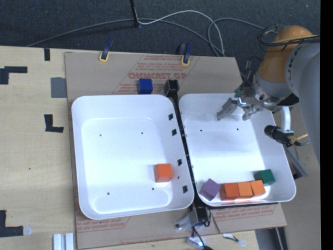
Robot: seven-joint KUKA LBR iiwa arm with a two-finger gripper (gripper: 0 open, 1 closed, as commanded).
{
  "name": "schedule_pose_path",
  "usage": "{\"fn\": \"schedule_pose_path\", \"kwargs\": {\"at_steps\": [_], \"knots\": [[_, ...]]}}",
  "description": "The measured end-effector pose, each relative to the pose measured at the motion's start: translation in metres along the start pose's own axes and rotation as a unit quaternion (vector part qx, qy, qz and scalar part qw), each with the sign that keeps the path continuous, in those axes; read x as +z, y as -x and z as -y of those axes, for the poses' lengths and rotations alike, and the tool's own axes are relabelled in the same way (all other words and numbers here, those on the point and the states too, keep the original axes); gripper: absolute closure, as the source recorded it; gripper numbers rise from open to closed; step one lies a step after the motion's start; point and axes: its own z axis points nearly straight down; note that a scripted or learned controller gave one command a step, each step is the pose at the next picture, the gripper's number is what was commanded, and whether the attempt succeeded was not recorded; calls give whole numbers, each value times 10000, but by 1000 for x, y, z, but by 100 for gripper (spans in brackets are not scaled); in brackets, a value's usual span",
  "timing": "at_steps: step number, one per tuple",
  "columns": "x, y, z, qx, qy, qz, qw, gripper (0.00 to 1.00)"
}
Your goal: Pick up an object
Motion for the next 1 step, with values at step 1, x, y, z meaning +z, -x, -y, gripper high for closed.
{"fn": "schedule_pose_path", "kwargs": {"at_steps": [1], "knots": [[-13, 0, -1, -2, 19, 5, 10000, 100]]}}
